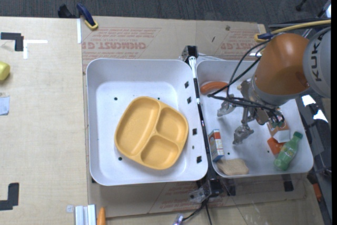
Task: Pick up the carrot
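Though the pincer (pixel 239 126) hangs wide with nothing in it, the carrot (pixel 213 86) waits unpicked, upper left of it.

tray (pixel 151 133) in left bin (pixel 100 113); right bin (pixel 224 71) holds bottle (pixel 287 151) at right, bread (pixel 233 167) in front, gripper (pixel 243 123) above middle.

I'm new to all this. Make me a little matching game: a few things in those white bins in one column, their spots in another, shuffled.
Things:
1. yellow divided plate
2. green bottle
3. carrot
4. tan bread slice

Places:
A. right bin, far left corner
B. left bin, middle
C. right bin, near edge
D. right bin, near right corner

Pairs: 1-B, 2-D, 3-A, 4-C
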Robot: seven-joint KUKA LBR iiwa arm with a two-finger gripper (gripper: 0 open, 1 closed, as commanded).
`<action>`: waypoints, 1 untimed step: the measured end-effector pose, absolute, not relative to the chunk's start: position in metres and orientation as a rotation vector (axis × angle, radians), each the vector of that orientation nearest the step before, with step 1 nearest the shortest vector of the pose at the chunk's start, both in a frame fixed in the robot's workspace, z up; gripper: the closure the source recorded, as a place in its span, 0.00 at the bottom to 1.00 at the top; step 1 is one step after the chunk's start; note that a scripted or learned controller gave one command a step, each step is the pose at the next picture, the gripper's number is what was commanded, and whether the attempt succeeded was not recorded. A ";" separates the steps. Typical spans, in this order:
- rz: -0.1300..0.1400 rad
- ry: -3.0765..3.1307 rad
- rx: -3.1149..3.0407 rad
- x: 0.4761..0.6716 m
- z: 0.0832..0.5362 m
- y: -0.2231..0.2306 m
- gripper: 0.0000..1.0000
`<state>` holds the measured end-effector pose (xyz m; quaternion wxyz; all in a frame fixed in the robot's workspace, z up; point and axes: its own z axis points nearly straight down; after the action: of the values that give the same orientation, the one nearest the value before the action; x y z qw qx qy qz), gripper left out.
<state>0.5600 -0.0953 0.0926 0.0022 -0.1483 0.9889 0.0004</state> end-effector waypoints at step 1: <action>0.002 3.133 -0.294 0.658 0.094 -0.095 0.00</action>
<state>0.6582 -0.0946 0.0942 -0.0028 -0.0934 0.9956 0.0008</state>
